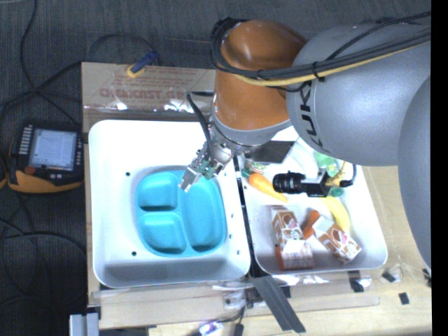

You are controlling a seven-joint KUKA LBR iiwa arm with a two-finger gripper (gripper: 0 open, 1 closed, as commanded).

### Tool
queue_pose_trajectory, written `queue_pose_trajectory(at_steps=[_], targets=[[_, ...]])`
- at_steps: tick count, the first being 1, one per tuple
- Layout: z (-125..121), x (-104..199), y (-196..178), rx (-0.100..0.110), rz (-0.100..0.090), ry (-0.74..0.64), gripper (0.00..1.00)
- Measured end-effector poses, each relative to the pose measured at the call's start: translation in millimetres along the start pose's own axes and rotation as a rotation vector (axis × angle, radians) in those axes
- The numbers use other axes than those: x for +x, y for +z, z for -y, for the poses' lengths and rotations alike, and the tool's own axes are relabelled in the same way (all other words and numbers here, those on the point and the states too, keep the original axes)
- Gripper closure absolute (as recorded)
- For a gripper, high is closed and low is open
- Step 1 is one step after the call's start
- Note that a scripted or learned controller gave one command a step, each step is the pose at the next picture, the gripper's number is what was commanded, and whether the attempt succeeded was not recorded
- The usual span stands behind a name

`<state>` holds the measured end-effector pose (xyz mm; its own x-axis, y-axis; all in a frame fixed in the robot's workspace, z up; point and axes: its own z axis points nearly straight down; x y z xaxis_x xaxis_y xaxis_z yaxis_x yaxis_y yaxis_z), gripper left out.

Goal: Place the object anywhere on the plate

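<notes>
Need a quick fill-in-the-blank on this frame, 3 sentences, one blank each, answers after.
1. The blue plate lies in the ____ bin of the camera view.
2. The plate is divided into ____ compartments.
3. The end effector is over the plate's upper edge, while the carrot lies in the ____ bin.

Missing words: left; three; right
</notes>
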<state>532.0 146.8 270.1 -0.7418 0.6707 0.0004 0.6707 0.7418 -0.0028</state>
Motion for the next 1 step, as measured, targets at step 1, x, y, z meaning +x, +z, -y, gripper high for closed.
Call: queue_pose_trajectory(at_steps=[1], targets=[[-45.8,15.6,-41.4,-0.001,0.002,-0.266,1.0]])
